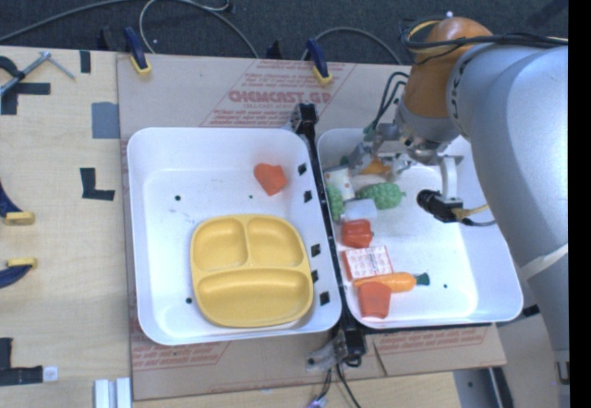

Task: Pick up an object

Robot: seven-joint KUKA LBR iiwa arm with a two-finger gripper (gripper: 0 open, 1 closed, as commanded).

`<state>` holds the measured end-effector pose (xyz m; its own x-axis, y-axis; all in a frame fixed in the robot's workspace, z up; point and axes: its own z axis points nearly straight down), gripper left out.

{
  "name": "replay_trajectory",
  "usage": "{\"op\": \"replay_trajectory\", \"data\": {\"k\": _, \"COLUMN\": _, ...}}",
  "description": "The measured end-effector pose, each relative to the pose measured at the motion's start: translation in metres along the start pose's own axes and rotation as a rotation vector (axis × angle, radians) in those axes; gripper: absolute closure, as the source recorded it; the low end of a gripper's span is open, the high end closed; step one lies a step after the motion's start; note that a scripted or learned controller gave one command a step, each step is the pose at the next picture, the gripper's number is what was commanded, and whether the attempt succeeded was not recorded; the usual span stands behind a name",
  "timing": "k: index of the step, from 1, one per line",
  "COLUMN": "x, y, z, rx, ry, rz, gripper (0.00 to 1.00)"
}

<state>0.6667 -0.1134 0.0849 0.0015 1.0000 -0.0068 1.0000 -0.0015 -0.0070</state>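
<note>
Nearest, a glossy yellow three-section plate (251, 270) fills the left bin's (148, 212) front; a small orange wedge (271, 178) lies near its back edge. Over the right bin's (489, 277) cluttered back-left corner, a bumpy green toy (387, 196) sits beside the gripper (380, 157)

1. On the cardboard sheet (268, 92) under the bins you can read red print, "CHEMCAST GP", running at a slant behind the left bin.
2. The small white card (367, 262) in the right bin bears red print, too small for you to read.
</note>
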Motion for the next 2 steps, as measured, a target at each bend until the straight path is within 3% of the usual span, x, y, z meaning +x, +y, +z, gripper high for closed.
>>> {"op": "replay_trajectory", "data": {"k": 1, "x": 0.0020, "y": -0.0033, "z": -0.0069, "rx": 0.017, "ry": 0.006, "rz": 0.000, "gripper": 1.00}}
{"op": "replay_trajectory", "data": {"k": 2, "x": -0.0051, "y": -0.0029, "z": -0.0093, "rx": 0.012, "ry": -0.007, "rz": 0.002, "gripper": 0.00}}
